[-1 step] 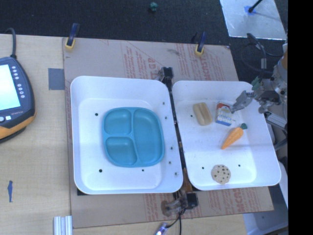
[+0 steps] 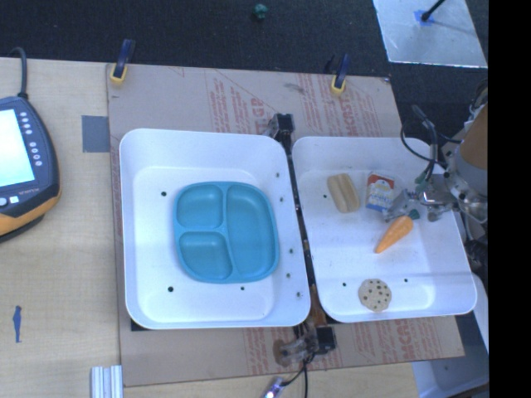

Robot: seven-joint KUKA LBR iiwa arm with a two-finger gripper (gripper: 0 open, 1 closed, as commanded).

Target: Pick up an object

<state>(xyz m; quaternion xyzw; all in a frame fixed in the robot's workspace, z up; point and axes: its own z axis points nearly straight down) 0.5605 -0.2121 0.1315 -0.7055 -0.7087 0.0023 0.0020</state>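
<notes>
The right bin (image 2: 440,297) holds several small objects. An orange carrot (image 2: 393,234) lies at a slant near its middle right. A tan bread piece (image 2: 342,192) and a small red, white and blue carton (image 2: 380,193) lie toward the back. A speckled round cookie (image 2: 374,294) rests near the front wall. My gripper (image 2: 417,203) hangs at the right side of this bin, just above the carrot's upper end and right beside the carton. Nothing is visibly lifted off the bin floor.
The left bin (image 2: 141,222) holds a blue divided plate (image 2: 226,230). A teach pendant (image 2: 21,160) lies on the bench at far left. Clamps (image 2: 122,60) (image 2: 338,73) pin the cardboard at the back. Cables loop by the arm (image 2: 419,139).
</notes>
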